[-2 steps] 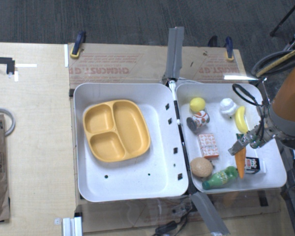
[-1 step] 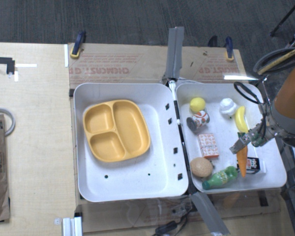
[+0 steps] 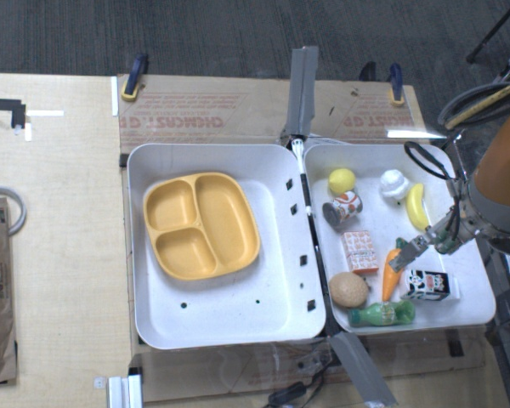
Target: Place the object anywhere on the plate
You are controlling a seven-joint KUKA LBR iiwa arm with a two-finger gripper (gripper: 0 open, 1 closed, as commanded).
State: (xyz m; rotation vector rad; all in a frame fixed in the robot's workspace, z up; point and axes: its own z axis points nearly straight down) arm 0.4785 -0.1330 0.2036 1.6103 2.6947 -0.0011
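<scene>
- Dark carpet runs across the top of the frame, and below it the pale wooden bench (image 3: 51,228) carries everything, with a sheet of printed cardboard (image 3: 238,113) clamped along the back.
- Left of centre sits the first white bin (image 3: 153,313), and in it the yellow plate (image 3: 202,225) with three compartments, nothing lying on it.
- Right of centre is the second white bin (image 3: 480,308), crowded; the arm comes in from the right edge over it.
- Toys here, big to small: a green bottle (image 3: 382,314) at the lower rim, a brown potato (image 3: 348,290), a pink carton (image 3: 359,251), a black-and-white milk box (image 3: 427,285), a banana (image 3: 417,206), a carrot (image 3: 392,274), a yellow ball (image 3: 342,180).
- The gripper (image 3: 410,249) hangs just above the carrot's leafy top, beside the milk box; whether it is spread or closed I can't make out, and nothing is visibly in its grasp.
- The object to move is, I'd guess, the carrot, not yet lifted from the right bin.
- Risk: the carrot lies tilted and thin, so a pinch could slip off its taper.
- Risk: neighbours are touching or near, so they may get nudged or snagged.
- Risk: the bin walls and divider between could catch a low carry.
</scene>
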